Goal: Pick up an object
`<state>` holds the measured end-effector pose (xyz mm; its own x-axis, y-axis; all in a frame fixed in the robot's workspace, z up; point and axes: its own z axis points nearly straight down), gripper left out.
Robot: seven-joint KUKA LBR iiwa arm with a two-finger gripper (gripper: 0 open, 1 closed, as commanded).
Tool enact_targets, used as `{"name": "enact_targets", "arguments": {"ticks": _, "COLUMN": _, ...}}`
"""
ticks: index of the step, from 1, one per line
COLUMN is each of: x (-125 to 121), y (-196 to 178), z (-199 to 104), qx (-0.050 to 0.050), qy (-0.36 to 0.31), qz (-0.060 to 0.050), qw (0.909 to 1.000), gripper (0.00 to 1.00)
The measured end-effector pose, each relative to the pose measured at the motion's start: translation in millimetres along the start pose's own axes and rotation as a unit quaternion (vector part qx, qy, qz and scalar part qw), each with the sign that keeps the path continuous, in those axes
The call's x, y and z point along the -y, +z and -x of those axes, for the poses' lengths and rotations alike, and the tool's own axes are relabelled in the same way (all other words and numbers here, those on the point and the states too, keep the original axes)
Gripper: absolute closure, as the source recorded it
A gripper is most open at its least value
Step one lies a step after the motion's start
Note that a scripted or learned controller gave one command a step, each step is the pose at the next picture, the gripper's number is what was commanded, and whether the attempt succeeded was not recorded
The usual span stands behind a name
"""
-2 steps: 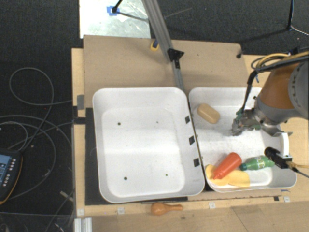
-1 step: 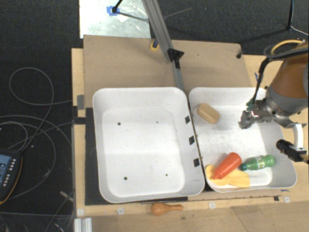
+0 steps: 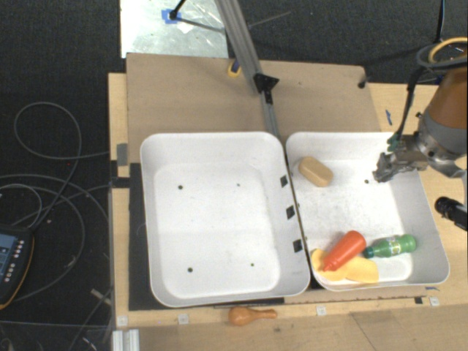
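Dark metal gripper [image 3: 385, 168] is hovering over the right white bin's [image 3: 433, 229] far side; whether it is spread I cannot tell. The tan rounded block [image 3: 316, 172] is lying near, leftward. Descending here, it is risking closing on bare floor

floor: dark carpet [image 3: 58, 42] all round | left: loose black cables [image 3: 44, 159] looping on it | far: pale shiny floor panel [image 3: 157, 13] with blue tape [image 3: 170, 16] | middle: tan wooden bench [image 3: 190, 93] | overhead: grey metal pole [image 3: 238, 31] slanting in from far side
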<state>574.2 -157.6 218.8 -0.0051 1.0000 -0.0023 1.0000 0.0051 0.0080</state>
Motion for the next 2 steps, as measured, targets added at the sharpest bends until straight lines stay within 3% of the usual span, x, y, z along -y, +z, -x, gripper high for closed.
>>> {"name": "enact_targets", "arguments": {"ticks": 2, "x": -26.9, "y": -7.6, "z": -107.2, "qx": -0.002, "qy": -0.003, "qz": -0.003, "qw": 1.0, "gripper": 1.0}}
